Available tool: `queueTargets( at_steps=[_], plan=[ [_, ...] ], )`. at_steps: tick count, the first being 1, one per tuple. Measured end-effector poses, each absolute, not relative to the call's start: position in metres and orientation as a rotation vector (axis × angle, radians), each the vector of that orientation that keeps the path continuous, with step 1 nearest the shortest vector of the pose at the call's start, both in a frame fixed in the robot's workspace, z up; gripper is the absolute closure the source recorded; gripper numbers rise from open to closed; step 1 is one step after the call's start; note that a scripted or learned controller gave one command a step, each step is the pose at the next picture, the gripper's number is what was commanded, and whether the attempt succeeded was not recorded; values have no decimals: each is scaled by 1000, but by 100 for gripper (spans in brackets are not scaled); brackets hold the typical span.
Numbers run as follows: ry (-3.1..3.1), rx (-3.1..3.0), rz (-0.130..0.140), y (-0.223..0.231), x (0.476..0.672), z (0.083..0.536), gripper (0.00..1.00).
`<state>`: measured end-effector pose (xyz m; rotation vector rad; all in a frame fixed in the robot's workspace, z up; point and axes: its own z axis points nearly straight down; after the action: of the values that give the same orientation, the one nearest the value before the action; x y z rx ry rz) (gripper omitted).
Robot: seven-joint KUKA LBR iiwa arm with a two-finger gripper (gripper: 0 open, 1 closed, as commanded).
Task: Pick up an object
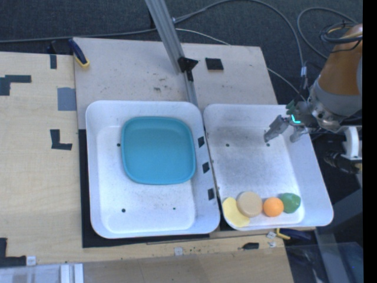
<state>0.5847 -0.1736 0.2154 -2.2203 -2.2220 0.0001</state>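
Nearest, along the right bin's (306,175) front edge, lie a yellow piece (231,213), tan disc (249,203), orange ball (273,207) and green object (290,201). Farther back, the gripper (283,130) hovers with fingers spread, holding nothing.

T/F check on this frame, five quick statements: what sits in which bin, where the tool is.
1. The square teal plastic plate lies in the left white bin. True.
2. The small orange ball sits in the left bin. False: it lies along the near edge of the right white bin.
3. The tool is over the right bin's far part. True.
4. The round tan disc lies between the flat yellow piece and the orange ball. True.
5. The tool holds the small green object. False: that object rests in the bin's near corner, apart from the tool.
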Motion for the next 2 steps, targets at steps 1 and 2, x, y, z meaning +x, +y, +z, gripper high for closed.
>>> queueTargets(
  at_steps=[1,2],
  plan=[
    [-2222,-2220,0,-174,585,215,0],
    [-2218,-2219,4,-182,582,168,0]
  ],
)
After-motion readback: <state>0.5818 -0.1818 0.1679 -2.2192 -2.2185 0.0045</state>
